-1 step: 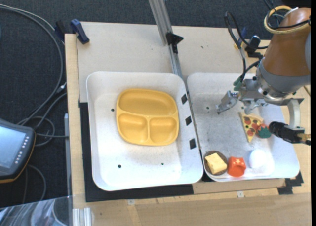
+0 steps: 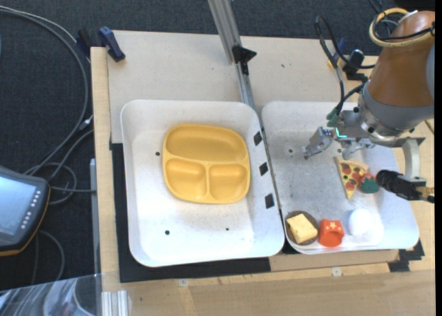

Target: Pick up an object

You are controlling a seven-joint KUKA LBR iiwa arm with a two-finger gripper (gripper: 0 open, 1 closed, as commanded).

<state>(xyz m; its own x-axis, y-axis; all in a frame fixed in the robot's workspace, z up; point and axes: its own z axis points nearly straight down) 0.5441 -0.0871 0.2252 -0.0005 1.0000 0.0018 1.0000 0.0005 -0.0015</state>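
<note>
While the arm (image 2: 404, 66) reaches in from the right, its gripper (image 2: 320, 143) hangs over the right bin (image 2: 276, 121), upper middle part, with metal fingers (image 2: 314, 147) pointing left and down. Fingers look spread a bit with nothing between them; exact gap is hard to read at this size. Orange band sits above the wrist at the top right.

Right bin contents: pizza slice toy (image 2: 351, 175) just below-right of the gripper, apart from it; dark green piece (image 2: 370, 185) touching the slice's lower right side. Along the near edge: yellow cheese-like block (image 2: 301, 228), red block (image 2: 331, 233) just beside it, white round object (image 2: 364, 225) to the right of that.

Left bin (image 2: 138, 170) holds a yellow divided plate (image 2: 206, 163), three compartments, lying flat near the middle. Metal pole (image 2: 224, 14) rises slantwise from between the bins. Blue clamp (image 2: 111, 43) on the bench's far left corner.
</note>
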